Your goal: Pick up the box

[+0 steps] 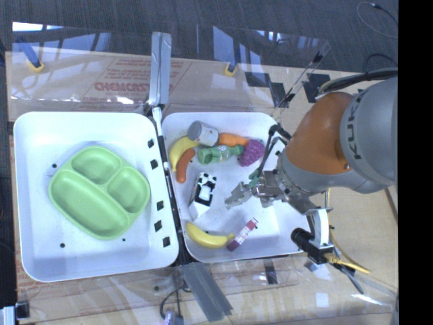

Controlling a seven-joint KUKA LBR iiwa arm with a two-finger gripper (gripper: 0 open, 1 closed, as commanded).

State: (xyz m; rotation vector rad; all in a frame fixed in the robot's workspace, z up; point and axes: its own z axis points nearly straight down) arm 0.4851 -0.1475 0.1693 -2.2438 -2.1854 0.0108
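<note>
We see the tool (pixel 238 196) low over the floor of the right-hand shallow white plastic bin (pixel 270 246), at the end of the grey arm with its glossy orange band (pixel 318 147). Whether it is released or clenched we cannot tell; nothing visibly sits in it.

Just to its left, near but apart, stands the small black-and-white printed cardboard box (pixel 205 189), flat-faced and square-edged, resting on the bin floor. We judge the task as not yet done: the box is ungrasped, so closing on it and lifting remain.

Below the tool lies a slim maroon-and-white packet (pixel 245 232), with a smooth curved yellow plastic banana (pixel 205 235) beside it. Beyond the tool, toward the far wall, cluster a bumpy purple bunch of grapes (pixel 252 152), a green bottle-shaped toy (pixel 218 154), an orange carrot (pixel 233 140), a grey metal can (pixel 203 133) and a second yellow banana with an orange tip (pixel 179 156).

Further left, in the other white bin (pixel 34 249), sits a glossy green divided plate (pixel 99 191).
</note>
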